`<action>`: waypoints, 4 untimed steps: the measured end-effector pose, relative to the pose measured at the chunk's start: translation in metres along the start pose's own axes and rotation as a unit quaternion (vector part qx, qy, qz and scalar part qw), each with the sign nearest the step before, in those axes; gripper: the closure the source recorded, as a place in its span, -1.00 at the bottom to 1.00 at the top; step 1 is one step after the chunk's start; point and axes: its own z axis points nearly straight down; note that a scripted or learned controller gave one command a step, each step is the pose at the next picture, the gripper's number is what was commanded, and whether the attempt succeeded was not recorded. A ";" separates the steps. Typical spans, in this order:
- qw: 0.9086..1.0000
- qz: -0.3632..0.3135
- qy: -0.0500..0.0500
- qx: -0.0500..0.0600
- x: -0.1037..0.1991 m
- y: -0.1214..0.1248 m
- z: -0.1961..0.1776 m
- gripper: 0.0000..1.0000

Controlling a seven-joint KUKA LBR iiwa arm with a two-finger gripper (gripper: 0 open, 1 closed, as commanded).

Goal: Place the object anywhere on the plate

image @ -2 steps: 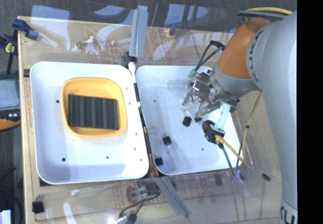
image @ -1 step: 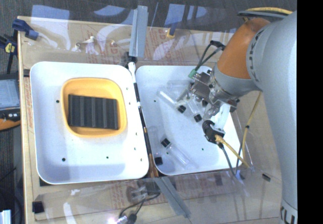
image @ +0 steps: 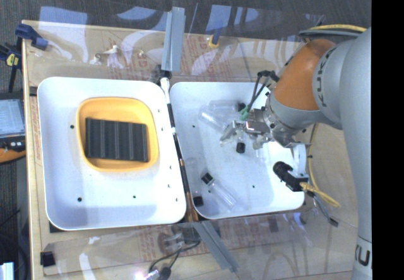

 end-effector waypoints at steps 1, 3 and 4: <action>0.999 0.051 0.000 0.000 0.063 -0.039 0.047 -1.00; 0.997 -0.082 -0.001 0.000 0.196 -0.104 -0.040 -1.00; 0.972 -0.233 -0.001 0.002 0.207 -0.105 -0.039 -1.00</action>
